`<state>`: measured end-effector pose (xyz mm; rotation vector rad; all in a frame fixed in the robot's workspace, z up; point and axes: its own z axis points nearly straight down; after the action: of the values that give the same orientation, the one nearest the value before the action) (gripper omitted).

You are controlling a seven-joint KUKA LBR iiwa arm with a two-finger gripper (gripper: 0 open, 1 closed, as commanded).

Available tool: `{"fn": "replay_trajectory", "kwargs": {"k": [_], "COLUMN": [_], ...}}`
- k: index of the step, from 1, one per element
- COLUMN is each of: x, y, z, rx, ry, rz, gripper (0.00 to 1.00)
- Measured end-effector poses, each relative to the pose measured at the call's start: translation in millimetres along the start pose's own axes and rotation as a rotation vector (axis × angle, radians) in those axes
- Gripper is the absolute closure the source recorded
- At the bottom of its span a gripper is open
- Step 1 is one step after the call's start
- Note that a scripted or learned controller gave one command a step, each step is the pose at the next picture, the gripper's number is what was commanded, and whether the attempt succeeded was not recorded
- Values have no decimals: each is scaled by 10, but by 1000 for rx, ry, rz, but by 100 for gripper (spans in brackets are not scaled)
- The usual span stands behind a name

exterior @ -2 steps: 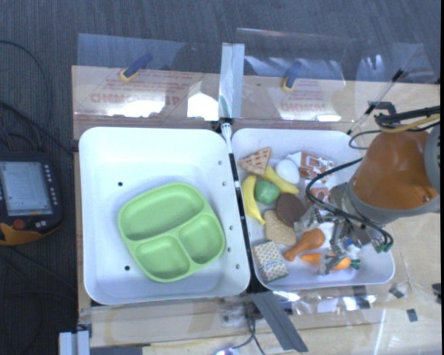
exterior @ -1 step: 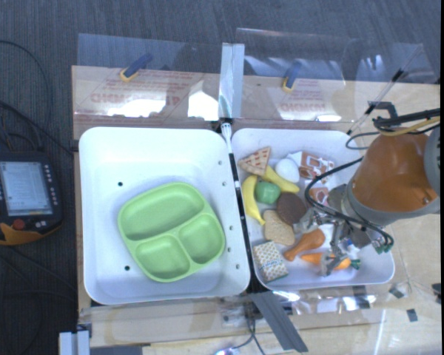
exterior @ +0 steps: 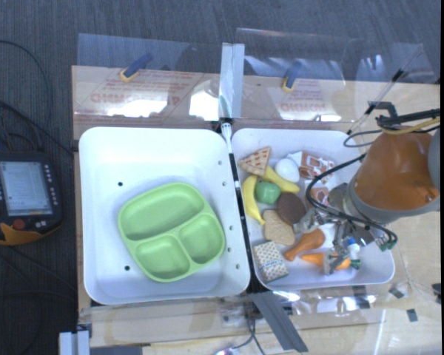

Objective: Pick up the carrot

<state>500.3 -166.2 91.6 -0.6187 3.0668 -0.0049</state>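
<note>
I see two shallow white plastic bins (exterior: 96, 198); the left holds a glossy green three-compartment plate (exterior: 172, 231). The grey arm with orange band (exterior: 392, 172) hangs over the right bin's crowded toy food. Its gripper (exterior: 342, 254) sits at the small tapered orange carrot (exterior: 327, 259) near the front wall. Grip unclear, I cannot tell. I judge we're grasping; next, a clean lift.

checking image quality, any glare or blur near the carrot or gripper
Camera view: strong glare on the clear panels behind the bins; the carrot and gripper are soft and cluttered by cables; the green tray is evenly lit.
</note>
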Motion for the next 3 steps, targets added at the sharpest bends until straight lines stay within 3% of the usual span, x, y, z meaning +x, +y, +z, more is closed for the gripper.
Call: {"fn": "replay_trajectory", "kwargs": {"k": [1,2,3], "x": [-145,-171,-213], "y": [420,428,318], "z": [-6,-115,-1288], "rx": [9,11,-1], "ry": [-2,-4,2], "rz": [-261,-263,-346], "gripper": [0,100,100]}}
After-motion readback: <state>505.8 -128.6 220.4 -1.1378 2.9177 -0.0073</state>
